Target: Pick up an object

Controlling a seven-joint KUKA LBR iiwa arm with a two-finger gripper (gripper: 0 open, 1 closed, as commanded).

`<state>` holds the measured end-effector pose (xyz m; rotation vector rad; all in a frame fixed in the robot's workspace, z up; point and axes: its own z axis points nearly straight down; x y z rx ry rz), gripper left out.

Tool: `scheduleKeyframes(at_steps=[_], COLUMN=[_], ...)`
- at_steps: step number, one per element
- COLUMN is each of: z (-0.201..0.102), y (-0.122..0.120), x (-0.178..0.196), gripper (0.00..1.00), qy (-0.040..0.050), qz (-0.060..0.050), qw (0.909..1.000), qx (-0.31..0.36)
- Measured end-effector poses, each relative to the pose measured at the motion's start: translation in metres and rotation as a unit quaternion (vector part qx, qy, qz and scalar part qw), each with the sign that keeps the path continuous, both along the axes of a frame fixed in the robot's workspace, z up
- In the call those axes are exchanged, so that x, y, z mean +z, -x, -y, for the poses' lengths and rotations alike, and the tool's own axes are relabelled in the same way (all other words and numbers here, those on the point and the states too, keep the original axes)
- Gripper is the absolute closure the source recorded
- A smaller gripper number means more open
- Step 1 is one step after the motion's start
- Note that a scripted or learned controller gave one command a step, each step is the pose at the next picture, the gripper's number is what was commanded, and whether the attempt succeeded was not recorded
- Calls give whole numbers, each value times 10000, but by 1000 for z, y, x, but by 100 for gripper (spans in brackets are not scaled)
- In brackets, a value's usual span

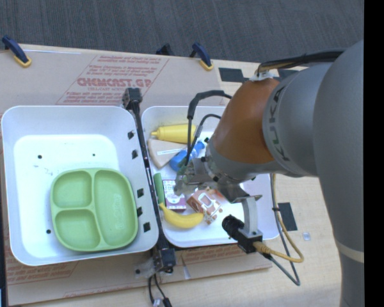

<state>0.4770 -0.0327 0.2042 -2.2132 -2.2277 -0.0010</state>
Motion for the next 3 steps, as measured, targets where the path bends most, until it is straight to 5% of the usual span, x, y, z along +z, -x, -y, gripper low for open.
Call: scheduleKeyframes(at_steps=[2,3], z=[0,0], y=[-3,-3], x=[21,21], gripper=[100,0], qy=[-3,-3], qz=[22,22], qw=[10000,10000], qx=[50,50])
